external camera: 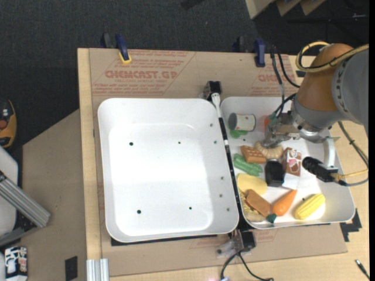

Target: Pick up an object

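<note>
The beige lumpy object (270, 153) lies in the right bin (343, 212), beside the waffle piece (253, 154), directly under the gripper (275, 134). The gripper is low over it, perhaps touching. I cannot tell how the gripper is set or if it holds anything.

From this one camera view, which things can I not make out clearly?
- Gripper: the fingers are too small, and the wrist above hides part of them; open or shut cannot be told.
- Items under the arm in the right bin: partly covered by the wrist.
- Brown item beside the carrot: too blurred to name.
- Small packet: its print is too small to read.
</note>
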Controlling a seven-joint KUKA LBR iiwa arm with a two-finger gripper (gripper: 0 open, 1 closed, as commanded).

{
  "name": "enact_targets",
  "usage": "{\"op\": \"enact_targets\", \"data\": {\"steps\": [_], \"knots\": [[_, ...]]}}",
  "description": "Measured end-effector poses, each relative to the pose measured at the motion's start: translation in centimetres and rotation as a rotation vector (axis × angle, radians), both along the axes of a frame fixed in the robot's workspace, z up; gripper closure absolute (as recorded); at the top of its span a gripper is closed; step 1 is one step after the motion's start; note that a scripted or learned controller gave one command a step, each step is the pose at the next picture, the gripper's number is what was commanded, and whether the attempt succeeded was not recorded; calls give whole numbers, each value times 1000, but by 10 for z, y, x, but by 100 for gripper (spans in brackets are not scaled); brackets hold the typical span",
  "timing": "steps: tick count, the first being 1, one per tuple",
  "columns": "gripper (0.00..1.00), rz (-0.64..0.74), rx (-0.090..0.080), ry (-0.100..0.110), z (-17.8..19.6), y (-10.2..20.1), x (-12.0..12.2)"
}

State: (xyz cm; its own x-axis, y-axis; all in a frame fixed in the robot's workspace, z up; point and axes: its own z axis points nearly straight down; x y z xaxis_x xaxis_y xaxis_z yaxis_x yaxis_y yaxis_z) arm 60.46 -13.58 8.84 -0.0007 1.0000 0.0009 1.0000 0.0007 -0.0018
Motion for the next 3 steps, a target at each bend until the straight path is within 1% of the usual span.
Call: {"op": "enact_targets", "data": {"steps": [1,2,3], "knots": [[100,0,-1,-1,-4,-1,2],[100,1,0,0,-4,11,1],[100,2,1,0,-3,31,3]]}}
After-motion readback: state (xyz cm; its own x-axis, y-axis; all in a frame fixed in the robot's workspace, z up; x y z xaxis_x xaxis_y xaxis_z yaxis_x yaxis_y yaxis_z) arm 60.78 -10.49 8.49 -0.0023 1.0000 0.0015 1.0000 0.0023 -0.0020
